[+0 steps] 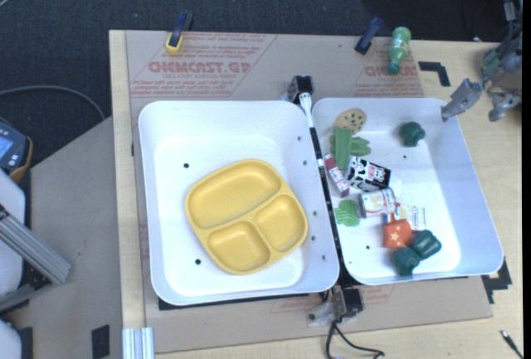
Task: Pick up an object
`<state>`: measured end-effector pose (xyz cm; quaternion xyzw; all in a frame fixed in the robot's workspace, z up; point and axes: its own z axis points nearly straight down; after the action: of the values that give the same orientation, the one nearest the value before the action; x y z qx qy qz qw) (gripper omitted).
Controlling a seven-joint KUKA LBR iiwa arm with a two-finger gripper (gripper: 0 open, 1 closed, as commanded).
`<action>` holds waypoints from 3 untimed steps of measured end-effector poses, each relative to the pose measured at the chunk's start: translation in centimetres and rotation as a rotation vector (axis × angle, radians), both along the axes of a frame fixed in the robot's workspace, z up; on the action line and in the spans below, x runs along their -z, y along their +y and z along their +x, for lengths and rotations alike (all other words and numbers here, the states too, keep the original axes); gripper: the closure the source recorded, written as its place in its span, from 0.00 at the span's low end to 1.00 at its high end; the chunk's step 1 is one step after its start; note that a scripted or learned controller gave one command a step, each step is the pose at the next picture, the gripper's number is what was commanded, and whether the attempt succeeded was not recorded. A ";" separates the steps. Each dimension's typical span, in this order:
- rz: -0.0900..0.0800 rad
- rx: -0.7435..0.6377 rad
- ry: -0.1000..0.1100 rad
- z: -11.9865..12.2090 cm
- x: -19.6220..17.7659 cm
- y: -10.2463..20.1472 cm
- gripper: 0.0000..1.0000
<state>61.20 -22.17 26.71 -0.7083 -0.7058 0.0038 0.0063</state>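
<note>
Pincer position (pixel 458 106): I hold my pincer at the upper right, over the far right corner of the right bin (pixel 473 183), above the rim and clear of every object. Whether it stands apart or together I cannot tell from this angle; nothing is seen between its tips.

Right bin contents: a dark green ball (pixel 411 133) lies nearest to me, alone near the far wall. A cookie (pixel 353 118) and a green leafy piece (pixel 343 143) sit by the divider. A black-and-white carton (pixel 367 174) lies just below them. A small white packet (pixel 377 201) rests near the middle. An orange block (pixel 397 234) touches two dark green pieces (pixel 416 252) at the near edge.

Left bin (pixel 158 183): a yellow divided tray (pixel 246 215) lies flat inside.

Bench: a green bottle (pixel 399 50) lies beyond the right bin.
</note>
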 end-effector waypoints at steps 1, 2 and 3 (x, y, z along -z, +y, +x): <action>-0.003 -0.004 -0.014 0.2 -0.8 0.1 0.00; -0.002 -0.005 -0.009 0.3 5.4 0.7 0.00; -0.001 -0.004 -0.006 -0.3 11.6 0.7 0.00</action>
<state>60.91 -21.45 15.06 -0.7070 -0.7072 0.0019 0.0037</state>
